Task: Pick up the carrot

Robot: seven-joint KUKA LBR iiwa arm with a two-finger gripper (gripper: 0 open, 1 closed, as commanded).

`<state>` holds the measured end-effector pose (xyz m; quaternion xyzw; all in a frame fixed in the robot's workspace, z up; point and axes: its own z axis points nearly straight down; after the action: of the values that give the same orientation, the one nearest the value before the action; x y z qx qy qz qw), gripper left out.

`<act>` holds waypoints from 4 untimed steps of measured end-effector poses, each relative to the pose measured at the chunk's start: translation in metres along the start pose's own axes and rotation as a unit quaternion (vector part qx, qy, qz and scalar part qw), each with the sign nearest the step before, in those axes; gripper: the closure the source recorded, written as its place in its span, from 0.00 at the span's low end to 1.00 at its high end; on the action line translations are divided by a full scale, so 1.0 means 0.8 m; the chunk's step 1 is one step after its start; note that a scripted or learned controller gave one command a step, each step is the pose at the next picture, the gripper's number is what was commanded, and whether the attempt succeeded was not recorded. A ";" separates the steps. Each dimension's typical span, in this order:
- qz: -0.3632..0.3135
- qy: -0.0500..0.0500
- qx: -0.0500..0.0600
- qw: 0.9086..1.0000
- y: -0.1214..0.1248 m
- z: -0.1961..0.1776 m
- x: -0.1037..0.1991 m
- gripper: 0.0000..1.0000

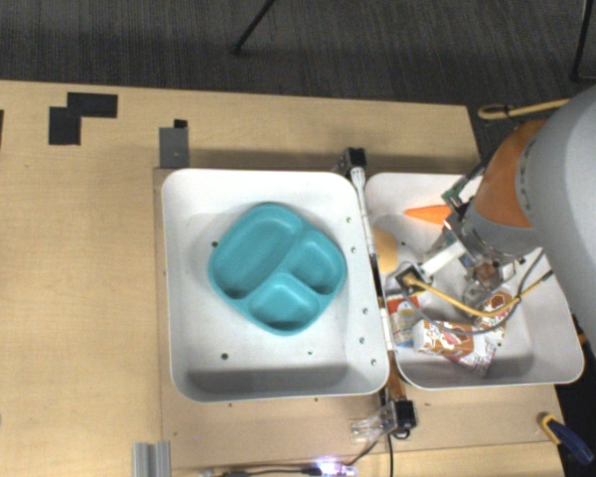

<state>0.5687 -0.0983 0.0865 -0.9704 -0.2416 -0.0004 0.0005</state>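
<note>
dark carpet floor [278,28], pale wooden bench [70,296]

One fixed camera above the bench [79,296], aslant over both bins [194,361]

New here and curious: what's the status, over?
Claw low in right bin, near wrappers. Carrot lies loose at far edge, not gripped. Arm covers one end.

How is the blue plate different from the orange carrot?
The plate is teal, the carrot orange. The plate is much bigger and rounded, with three hollows; the carrot is small and pointed. In this view the plate sits in the left bin, the carrot in the right bin. Both lie in shallow white bins.
</note>
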 end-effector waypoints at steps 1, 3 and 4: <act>-0.019 -0.013 0.014 1.000 0.070 -0.004 0.071 0.00; -0.114 0.001 -0.001 0.994 0.028 -0.029 0.053 0.00; -0.129 -0.001 0.002 0.992 -0.019 -0.004 0.001 0.00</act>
<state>0.5620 -0.0846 0.0896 -0.9309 -0.3652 0.0011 0.0020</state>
